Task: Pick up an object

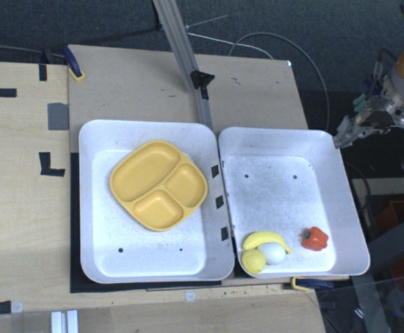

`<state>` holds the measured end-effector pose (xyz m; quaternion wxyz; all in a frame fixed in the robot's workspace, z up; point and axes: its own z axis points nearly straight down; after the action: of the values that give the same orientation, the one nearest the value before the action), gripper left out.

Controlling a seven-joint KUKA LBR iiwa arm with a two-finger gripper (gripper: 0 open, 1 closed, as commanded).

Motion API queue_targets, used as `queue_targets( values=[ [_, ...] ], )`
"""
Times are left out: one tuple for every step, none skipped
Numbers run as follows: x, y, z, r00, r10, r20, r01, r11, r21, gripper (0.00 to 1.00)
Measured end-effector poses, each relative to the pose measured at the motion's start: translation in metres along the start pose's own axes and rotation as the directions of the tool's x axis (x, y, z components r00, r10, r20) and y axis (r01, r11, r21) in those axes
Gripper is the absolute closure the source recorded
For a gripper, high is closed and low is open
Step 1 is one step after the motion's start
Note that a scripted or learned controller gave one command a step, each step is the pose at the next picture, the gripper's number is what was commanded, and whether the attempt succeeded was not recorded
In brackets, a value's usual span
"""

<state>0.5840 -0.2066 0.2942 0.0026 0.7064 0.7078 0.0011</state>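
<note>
Gripper (346,136) at right edge of frame, above right bin (271,144) rim; finger state can't tell.
Banana (265,239), lemon (253,261), white egg (274,254), red pepper (315,238) lower right; yellow tray (159,184) in left bin (98,207).

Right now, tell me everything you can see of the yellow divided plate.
The yellow divided plate lies flat in the left bin, toward its upper middle, turned at a slant to the bin's walls. It looks like smooth moulded plastic with rounded corners, split by raised ridges into three compartments: one large, two smaller. It rests open side up on the bin floor, apart from the walls.
</note>
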Motion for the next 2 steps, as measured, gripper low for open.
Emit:
queue_targets(
  values=[
    [0.054, 0.002, 0.01, 1.0, -0.004, -0.003, 0.004, 1.0, 0.006, 1.0],
    [0.112, -0.012, 0.01, 1.0, -0.005, -0.004, 0.005, 1.0, 0.006, 1.0]
  ],
)
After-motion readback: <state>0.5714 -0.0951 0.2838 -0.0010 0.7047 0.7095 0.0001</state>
